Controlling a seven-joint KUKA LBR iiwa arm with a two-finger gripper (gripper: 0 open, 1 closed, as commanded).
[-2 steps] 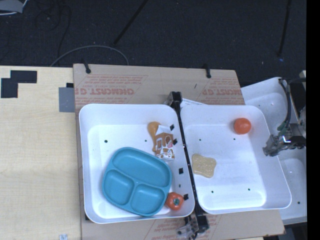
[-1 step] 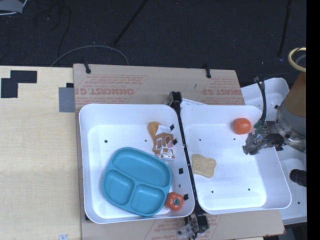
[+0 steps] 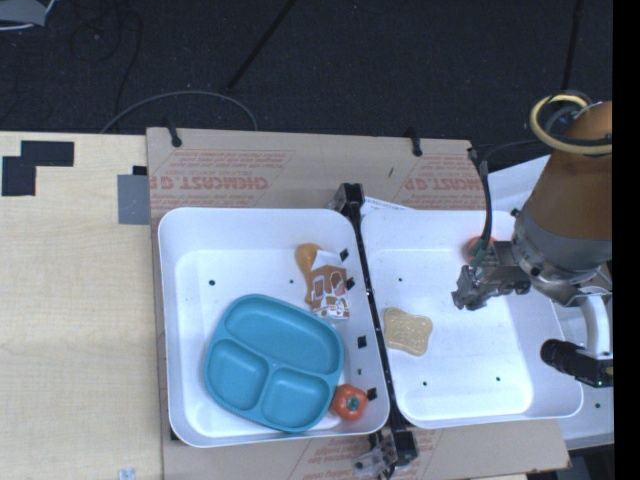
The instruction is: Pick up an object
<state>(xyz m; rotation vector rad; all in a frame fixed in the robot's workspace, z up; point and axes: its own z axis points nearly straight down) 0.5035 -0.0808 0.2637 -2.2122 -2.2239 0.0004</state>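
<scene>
The gripper (image 3: pixel 470 293) hangs over the right bin (image 3: pixel 500 393), toward its far right part. Whether it is released or clenched I cannot tell. The nearest candidate, a tan bread slice (image 3: pixel 408 331), lies flat in the same bin, to the gripper's left and a little nearer. A blue tray (image 3: pixel 275 363), a tomato (image 3: pixel 349 402) and a small packet (image 3: pixel 328 294) sit in the left bin (image 3: pixel 185 268). Likely risk: the slice is thin and flat, so a descent off-centre could close on nothing or push it aside.
</scene>
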